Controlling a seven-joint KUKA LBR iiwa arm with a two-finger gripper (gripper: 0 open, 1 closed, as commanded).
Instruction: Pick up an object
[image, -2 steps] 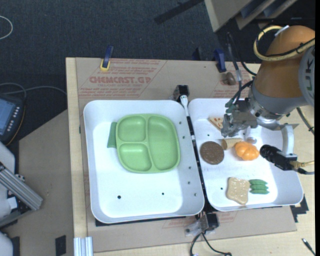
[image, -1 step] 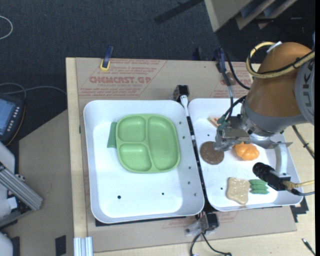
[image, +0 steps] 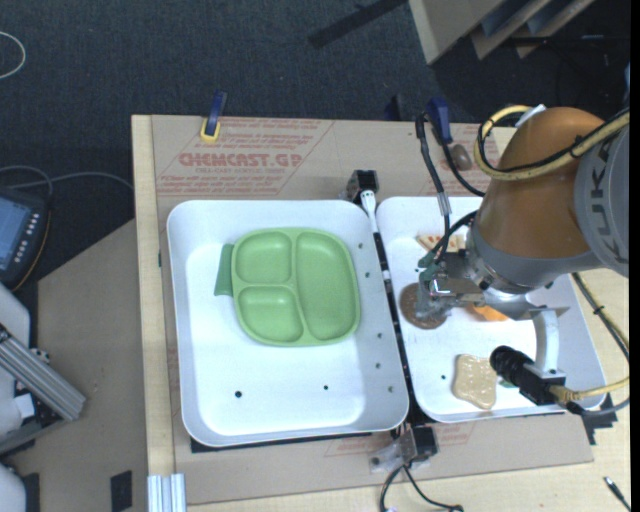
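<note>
Over the right bin (image: 432, 375), the tool (image: 436, 290) is hanging low at the end of the arm (image: 540, 190), which is reaching in from the right. The tool is standing directly above a brown disc (image: 418, 310). The disc is lying flat on the bin floor, near the wall shared with the left bin (image: 290, 385). Whether the tool is released or clenched cannot be told, as the wrist is covering it from above. Whether the tool is touching the disc cannot be told either.

Just to the right of the disc, an orange piece (image: 490, 313) is lying partly under the arm. A tan piece (image: 475, 381) is lying nearer the front edge of the same bin, apart from the disc. A small pale scrap (image: 430, 241) is lying towards the rear of the bin, behind the tool.

A green plate (image: 296, 285) with three compartments is lying flat in the left bin, nearer its rear. Both bins are sitting side by side on the bench (image: 250, 155).
</note>
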